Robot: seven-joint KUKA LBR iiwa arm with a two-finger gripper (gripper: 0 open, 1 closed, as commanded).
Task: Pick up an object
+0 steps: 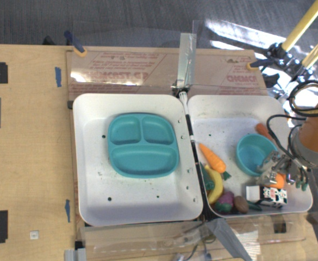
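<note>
The right bin (224, 116) holds the loose objects. A teal bowl (253, 153) lies right of the bin's middle. An orange carrot (212, 157) and a yellow banana (216, 185) lie along the left wall. A purple piece (225, 202), a brown piece (240, 204), a white block (252, 192) and a black-and-white spotted toy (275, 196) line the front wall. My gripper (276, 171) reaches down at the bowl's right rim, just above the spotted toy. A small orange piece (279, 180) shows right at its tip. Whether it is held is unclear.
The left bin (88, 145) bears a teal divided plate (143, 145). An orange-red piece (263, 129) lies behind the bowl. The arm's orange band (315, 136) and black cables (305, 99) hang over the right bin's right edge. A metal divider (186, 64) rises between the bins at the back.
</note>
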